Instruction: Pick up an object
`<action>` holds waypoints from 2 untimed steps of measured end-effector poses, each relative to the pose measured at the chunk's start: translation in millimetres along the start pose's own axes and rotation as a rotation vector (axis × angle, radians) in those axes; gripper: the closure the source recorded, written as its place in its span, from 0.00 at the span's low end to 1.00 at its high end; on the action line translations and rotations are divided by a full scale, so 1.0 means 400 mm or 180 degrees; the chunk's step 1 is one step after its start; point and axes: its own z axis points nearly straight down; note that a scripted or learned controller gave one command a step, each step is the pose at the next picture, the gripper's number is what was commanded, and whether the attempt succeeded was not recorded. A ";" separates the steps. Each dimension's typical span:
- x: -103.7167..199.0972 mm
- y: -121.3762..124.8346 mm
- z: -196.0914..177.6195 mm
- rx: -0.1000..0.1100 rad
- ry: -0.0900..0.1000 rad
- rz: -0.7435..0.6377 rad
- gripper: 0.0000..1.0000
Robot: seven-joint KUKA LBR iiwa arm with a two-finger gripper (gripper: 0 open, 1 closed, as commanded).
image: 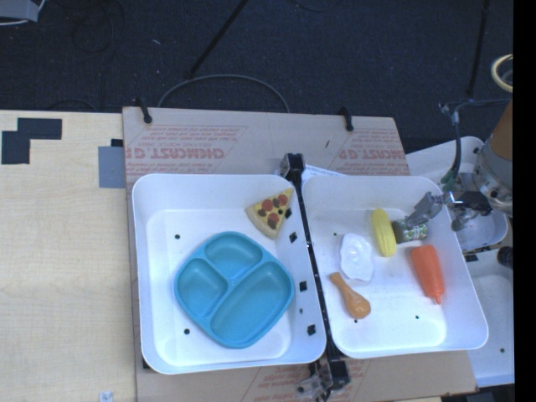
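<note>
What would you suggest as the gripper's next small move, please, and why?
Probably a short drop toward the corn. The gripper sits at the right bin, beside the corn and above the carrot, and nothing shows between its fingers.

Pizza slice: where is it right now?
In the camera view, the pizza slice lies in the left bin, at its upper right corner near the divider, just above the blue plate.

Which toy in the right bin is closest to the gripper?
The corn. It lies just left of the gripper, nearly touching. The carrot sits a little below it; the white piece and drumstick are farther left.
</note>
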 end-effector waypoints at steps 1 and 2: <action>0.000 0.006 -0.017 -0.0040 -0.0009 -0.0006 0.00; -0.001 0.024 0.136 -0.0019 -0.0002 -0.0007 0.00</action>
